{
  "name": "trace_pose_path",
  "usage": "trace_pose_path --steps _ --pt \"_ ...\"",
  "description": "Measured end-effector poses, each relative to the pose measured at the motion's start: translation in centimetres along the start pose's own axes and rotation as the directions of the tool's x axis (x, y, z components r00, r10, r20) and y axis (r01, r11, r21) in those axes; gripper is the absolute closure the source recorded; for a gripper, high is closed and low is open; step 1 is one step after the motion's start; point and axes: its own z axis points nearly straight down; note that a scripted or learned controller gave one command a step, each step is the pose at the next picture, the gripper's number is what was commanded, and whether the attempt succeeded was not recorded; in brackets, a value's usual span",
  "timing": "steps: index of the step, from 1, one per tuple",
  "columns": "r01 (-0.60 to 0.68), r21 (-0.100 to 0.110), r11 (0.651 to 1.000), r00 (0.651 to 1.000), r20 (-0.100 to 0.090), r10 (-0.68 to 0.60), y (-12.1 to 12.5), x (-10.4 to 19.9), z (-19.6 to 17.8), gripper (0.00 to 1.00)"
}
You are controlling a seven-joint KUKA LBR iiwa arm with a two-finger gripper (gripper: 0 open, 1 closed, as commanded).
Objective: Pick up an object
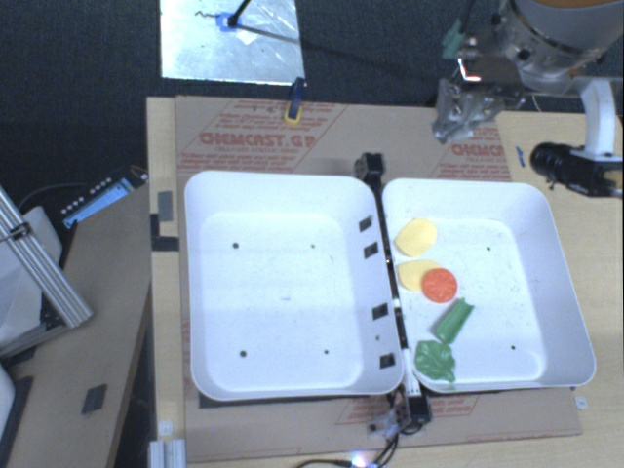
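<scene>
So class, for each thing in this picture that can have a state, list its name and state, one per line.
Gripper: raised behind the right bin, holding nothing visible.
Yellow piece: lying flat in the right bin.
Orange disc: resting on a second yellow piece.
Green stick: lying tilted.
Green leaf: lying crumpled.

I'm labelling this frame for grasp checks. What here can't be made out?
- Tool, camera view: blurred and small, above the bench behind the right bin; its finger state is unreadable.
- Arm: cut off by the top edge.
- Second yellow piece: partly covered by the orange disc.
</scene>
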Motion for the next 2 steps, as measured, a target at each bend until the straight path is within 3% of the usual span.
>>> trace_pose_path --steps 1,2 --pt "-0.003 0.017 1.0 1.0 0.003 0.003 -2.4 6.1 9.8 1.0" --pt "-0.005 0.019 1.0 1.0 0.005 0.005 1.7 14.9 29.0 1.0"
